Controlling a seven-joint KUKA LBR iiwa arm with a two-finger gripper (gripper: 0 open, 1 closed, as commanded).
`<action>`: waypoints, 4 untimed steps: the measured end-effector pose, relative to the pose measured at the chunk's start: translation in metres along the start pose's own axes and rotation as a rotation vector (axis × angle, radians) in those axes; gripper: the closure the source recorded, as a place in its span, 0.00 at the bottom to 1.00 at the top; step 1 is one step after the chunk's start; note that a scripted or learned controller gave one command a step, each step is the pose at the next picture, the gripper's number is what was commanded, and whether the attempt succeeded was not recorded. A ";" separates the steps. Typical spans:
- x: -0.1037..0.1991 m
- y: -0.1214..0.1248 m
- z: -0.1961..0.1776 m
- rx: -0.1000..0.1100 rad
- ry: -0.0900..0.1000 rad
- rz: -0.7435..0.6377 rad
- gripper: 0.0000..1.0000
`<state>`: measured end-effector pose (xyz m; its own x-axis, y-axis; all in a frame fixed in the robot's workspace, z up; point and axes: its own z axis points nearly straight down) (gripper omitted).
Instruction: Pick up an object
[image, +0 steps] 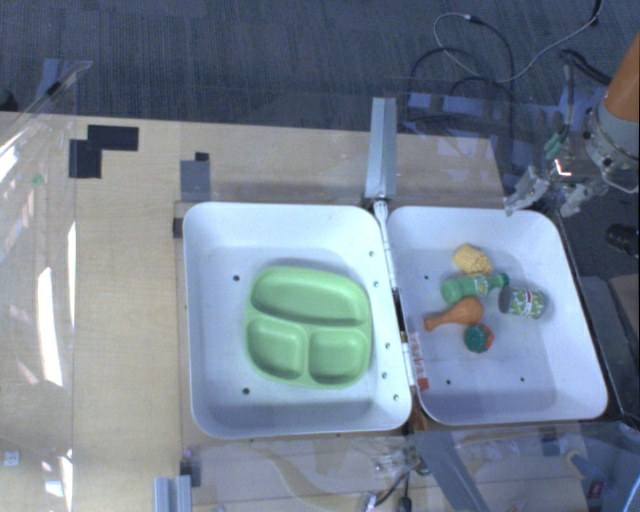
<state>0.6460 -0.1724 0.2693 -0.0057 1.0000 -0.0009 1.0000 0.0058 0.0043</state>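
White plastic makes up the two shallow bins on the pale wooden worktop (120, 300). We start nearest the camera, far below the tool: the lower rim of the right bin (520, 405) and the bare floor inside it. Further up that bin, still well below the tool and to its left in the view, we see a small cluster of toy foods. Lowest lies a green round piece with a red patch (478, 339), just beside the thick end of a tan drumstick (455, 314). Right of these, closest under the tool, sits a small green can (523, 301) lying on its side. A green bottle (472, 287) lies above the drumstick, touching or nearly touching it, and a yellow corn cob (472, 260) is the piece nearest the bin's far rim. Well apart to the left, the left bin (215, 240) holds a light green divided tray (308, 325). Farthest off, the tool (548, 192) hovers over the right bin's far right corner, fingers spread apart with nothing between them.
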 end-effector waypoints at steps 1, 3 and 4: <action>0.012 0.023 0.146 0.002 0.001 -0.118 0.00; 0.015 -0.121 0.179 -0.007 -0.001 -0.268 0.00; 0.016 -0.118 0.168 -0.012 0.000 -0.269 1.00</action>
<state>0.5287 -0.1568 0.1011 -0.2717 0.9624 -0.0033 0.9622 0.2717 0.0155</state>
